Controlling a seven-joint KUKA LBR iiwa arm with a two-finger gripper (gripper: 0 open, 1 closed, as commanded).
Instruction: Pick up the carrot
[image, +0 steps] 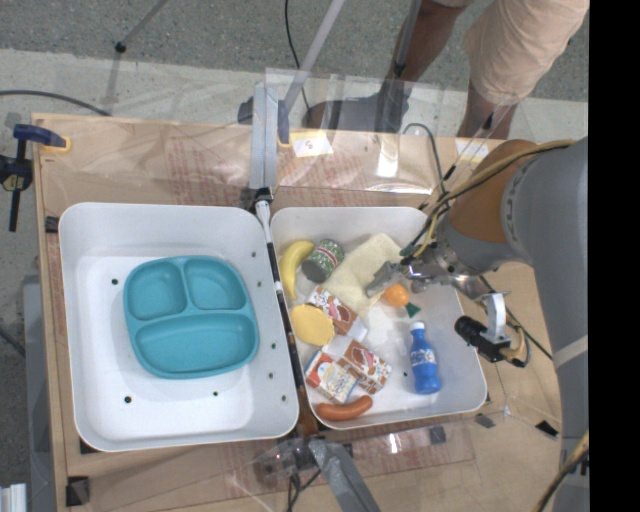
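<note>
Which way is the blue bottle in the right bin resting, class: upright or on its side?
On its side. The blue bottle lies flat on the right bin's floor, its white cap pointing toward the far rim.

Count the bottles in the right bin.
1: a blue plastic bottle with a white cap, lying in the right white bin near its right wall, below the small orange carrot. Others might be hidden under the grey arm.

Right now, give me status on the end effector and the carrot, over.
End effector low in right bin, fingers unclear. Carrot right beside it, grasp not confirmed. Blue bottle and yellow sponge close by.
</note>
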